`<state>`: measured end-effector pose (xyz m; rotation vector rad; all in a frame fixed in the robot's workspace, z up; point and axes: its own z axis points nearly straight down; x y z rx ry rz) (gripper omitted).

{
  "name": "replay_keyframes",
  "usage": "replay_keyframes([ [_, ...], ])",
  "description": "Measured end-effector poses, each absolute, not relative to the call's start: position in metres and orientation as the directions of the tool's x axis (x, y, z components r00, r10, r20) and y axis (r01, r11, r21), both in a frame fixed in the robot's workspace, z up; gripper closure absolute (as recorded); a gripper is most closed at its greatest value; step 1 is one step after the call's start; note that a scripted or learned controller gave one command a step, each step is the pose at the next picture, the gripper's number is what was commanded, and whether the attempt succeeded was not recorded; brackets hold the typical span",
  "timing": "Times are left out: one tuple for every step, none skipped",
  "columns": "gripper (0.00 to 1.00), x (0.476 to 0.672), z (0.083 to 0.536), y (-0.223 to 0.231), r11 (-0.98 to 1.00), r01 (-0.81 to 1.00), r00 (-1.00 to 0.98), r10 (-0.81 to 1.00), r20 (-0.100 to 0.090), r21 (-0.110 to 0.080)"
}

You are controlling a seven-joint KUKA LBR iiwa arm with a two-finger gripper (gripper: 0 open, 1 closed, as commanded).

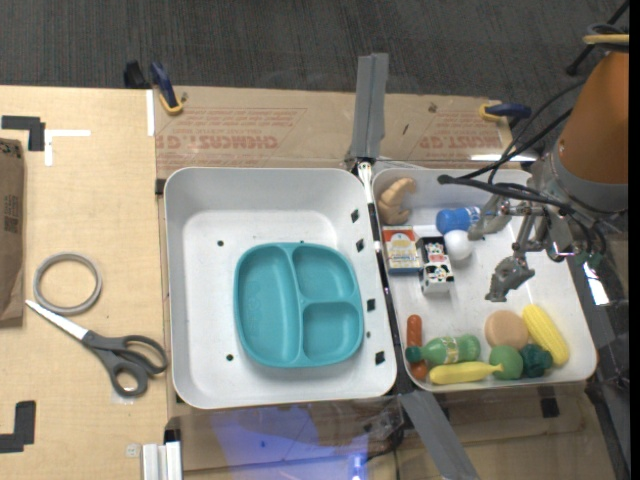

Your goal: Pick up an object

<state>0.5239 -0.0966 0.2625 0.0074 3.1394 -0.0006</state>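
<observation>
A grey KUKA arm reaches in over the right-hand bin [580, 353], 1 of 2 shallow white bins on the bench, its end effector [508, 276] hanging above a bare patch of the bin floor toward that bin's right wall. Nothing sits between the fingers; whether they are spread or pressed together cannot be told from this angle.

The candidates for picking lie all around it: a blue and white toy [458, 230] near the bin's far edge, a small red and white box [402, 250] and a cow-patterned block [437, 266] toward its left wall, and along the near edge a green bottle [449, 349], a banana [463, 372], a tan egg-shaped piece [506, 329] and a corn cob [546, 332] (the last 2 nearest the tool). The left bin [190, 298] holds a teal divided plate [298, 304].

The step in hand looks like the approach, with no grasp yet made. The next move likely calls for settling on 1 object, lining up over it and descending without nudging its close-packed neighbours.
</observation>
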Motion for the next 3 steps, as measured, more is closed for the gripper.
replay_keyframes([
  [0.0,0.541,0.12,-0.107,0.996,0.085,-0.996,0.085,-0.022,-0.002],
  [0.0,0.521,0.109,-0.186,0.974,0.227,-0.974,0.227,-0.004,0.0],
  [0.0,0.619,0.094,-0.194,0.958,0.286,-0.958,0.286,-0.001,0.001],
])
